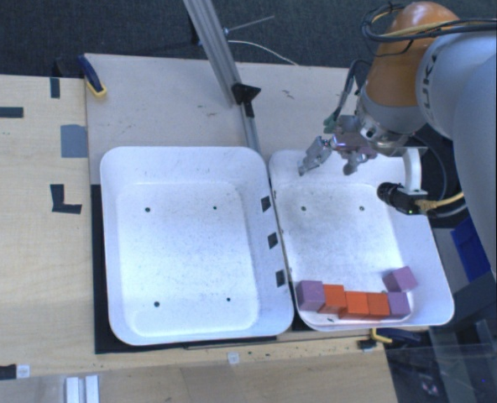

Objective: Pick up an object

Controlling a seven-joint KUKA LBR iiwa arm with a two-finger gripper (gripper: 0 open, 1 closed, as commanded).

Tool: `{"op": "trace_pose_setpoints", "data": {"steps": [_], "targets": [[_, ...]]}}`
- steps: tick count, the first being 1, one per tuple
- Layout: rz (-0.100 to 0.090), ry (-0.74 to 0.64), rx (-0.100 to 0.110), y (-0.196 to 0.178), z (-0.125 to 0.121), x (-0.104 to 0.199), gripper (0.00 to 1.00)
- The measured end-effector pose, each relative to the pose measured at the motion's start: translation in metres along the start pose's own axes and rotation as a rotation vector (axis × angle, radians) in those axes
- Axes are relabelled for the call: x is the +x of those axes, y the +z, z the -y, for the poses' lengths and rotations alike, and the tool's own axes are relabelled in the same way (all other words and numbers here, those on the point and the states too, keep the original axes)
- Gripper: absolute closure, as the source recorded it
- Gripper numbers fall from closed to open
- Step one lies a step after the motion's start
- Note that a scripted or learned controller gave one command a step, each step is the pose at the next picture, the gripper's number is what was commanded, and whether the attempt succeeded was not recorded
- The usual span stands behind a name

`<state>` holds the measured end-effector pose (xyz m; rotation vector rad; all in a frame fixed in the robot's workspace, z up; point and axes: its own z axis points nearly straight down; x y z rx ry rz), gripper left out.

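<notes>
A: Blocks, small purple and orange foam-looking cubes (353,300), sit bunched along the near wall of the right shallow white plastic bin (341,225); one purple cube (400,279) lies a bit apart, toward the right rim.

B: And the two-finger metal pincer (326,162)?

A: Over the bin's far edge, well apart from the blocks, fingers spread, nothing betw. them.

B: So approach isn't done yet. Best pick?

A: I'd say the lone purple one, since it has free sides. The row is packed tight, w/ the wall right behind, so fingers could jam.

B: Left white plastic bin (185,242)?

A: No use for this step. Line up above the cube, drop straight down, close across its free faces.
</notes>
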<state>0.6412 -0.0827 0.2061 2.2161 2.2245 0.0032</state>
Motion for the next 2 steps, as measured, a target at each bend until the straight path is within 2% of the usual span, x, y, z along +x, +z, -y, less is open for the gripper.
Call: {"op": "trace_pose_setpoints", "data": {"steps": [1, 2], "targets": [[-0.001, -0.003, -0.002, -0.042, -0.03, 0.047, 0.0], [0.0, 0.0, 0.009, 0.019, -0.039, 0.084, 0.0]]}}
